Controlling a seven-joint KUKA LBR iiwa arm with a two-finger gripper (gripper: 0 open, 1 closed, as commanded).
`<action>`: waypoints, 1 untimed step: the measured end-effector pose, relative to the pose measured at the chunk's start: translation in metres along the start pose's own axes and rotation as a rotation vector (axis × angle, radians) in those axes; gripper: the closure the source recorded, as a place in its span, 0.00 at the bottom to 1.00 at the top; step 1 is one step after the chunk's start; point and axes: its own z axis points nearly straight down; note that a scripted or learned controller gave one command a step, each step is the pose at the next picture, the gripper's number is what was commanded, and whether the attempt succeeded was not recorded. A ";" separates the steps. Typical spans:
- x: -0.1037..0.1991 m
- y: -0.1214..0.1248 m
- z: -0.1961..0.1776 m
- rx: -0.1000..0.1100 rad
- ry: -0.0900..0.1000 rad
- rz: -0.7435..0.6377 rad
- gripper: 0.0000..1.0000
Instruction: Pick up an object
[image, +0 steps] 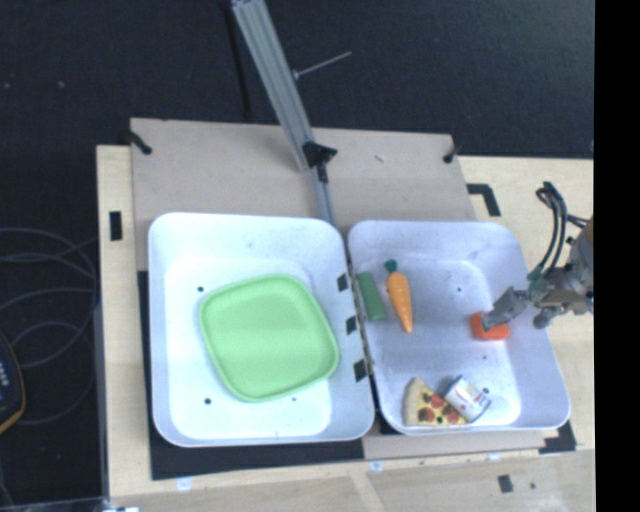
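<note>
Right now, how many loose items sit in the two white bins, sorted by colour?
Green: 2, the light green square plastic plate in the left bin and the dark green flat block in the right bin
Orange: 2, the orange toy carrot and the small orange-red block
Mixed colours: 2, the toy pizza slice and the small white can
Total: 6

Both white bins (250, 235) look like smooth plastic with a slight sheen. The green plate (268, 337) is seen as matt plastic, the desk (390, 175) as plain matt board, the slanted pole (275, 75) as dull metal.
</note>
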 end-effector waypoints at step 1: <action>0.004 -0.004 0.061 0.006 0.001 0.000 0.00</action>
